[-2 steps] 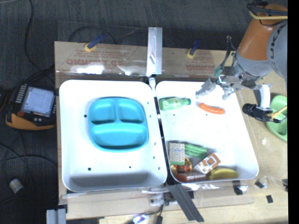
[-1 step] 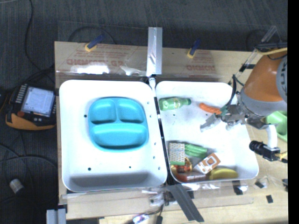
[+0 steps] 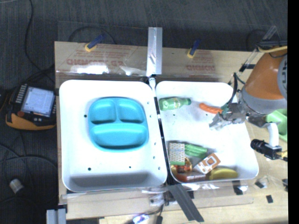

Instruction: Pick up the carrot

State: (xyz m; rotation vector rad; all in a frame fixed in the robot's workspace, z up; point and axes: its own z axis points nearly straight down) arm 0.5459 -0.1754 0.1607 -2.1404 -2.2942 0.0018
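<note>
Carrot (image 3: pixel 210 108) lies just left of claw (image 3: pixel 223 120); claw state: cannot tell. Likely light, rigid, smooth toy; grip across its thicker middle.

- Two shallow white bins: the left bin (image 3: pixel 70 139) and the right bin (image 3: pixel 243 143).
- One blue divided plate (image 3: pixel 117 123).
- One carrot (image 3: pixel 209 108).
- One green bottle (image 3: pixel 174 103).
- One banana (image 3: pixel 222 173).
- Two clamps, one blue-and-yellow (image 3: pixel 94 43) and one yellow (image 3: pixel 192 49), on the worktop (image 3: pixel 224 62).

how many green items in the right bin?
2: a green plastic bottle lying at the top left of the shallow white right bin, a green packet in the bottom pile. More may be hidden underneath.
</note>
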